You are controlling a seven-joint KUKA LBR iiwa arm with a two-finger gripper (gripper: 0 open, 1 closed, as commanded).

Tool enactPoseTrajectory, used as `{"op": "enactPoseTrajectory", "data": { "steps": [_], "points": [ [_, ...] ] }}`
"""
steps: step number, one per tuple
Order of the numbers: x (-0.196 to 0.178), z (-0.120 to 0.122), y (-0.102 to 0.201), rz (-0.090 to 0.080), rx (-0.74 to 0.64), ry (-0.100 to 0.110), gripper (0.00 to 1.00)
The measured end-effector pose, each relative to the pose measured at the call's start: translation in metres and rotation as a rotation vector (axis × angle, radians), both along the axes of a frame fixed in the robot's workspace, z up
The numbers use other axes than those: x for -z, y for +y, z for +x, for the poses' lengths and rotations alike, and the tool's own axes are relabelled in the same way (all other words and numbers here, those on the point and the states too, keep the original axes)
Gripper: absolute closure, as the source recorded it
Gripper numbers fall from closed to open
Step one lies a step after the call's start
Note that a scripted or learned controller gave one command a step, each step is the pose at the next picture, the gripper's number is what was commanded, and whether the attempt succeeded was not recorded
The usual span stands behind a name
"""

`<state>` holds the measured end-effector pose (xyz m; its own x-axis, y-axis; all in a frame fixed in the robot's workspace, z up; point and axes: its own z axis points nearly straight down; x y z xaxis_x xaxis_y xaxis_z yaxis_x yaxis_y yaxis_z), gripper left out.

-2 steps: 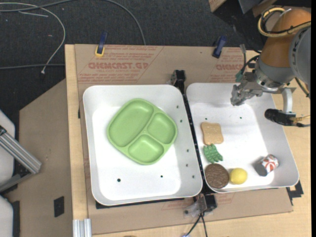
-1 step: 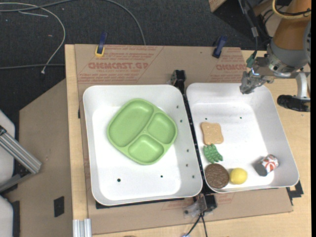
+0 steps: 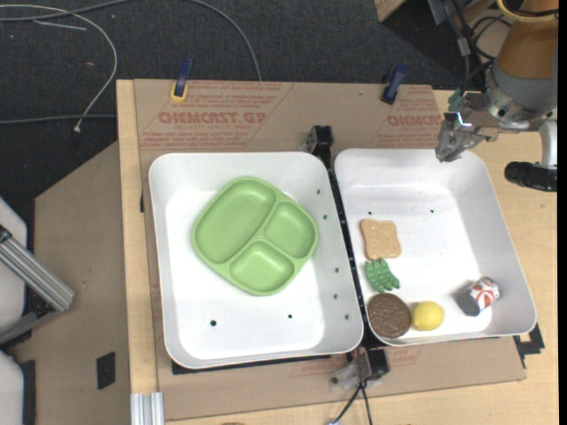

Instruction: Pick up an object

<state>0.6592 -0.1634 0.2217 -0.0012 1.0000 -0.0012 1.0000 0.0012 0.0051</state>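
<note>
Tool point(image 3: 451, 145) over right bin's point(image 3: 496, 197) far rim

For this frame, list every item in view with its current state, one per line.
Green plate: lying flat in the left bin, nothing in its compartments.
Toast slice: flat in the right bin.
Green toy: lying just below the toast.
Brown round patty: flat at the near edge.
Yellow ball: resting beside the patty.
Red-and-white object: lying alone, near right corner.
Gripper: above the right bin's far edge, holding nothing visible.
</note>
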Motion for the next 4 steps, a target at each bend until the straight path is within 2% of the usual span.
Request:
{"op": "enactPoseTrajectory", "data": {
  "steps": [1,3,4],
  "points": [
    [0.009,-0.009,0.052,0.004,-0.004,0.008,1.0],
    [-0.004,-0.018,0.163,0.004,-0.005,0.006,1.0],
    [-0.005,-0.041,0.208,0.003,-0.004,0.009,1.0]
  ]
}}
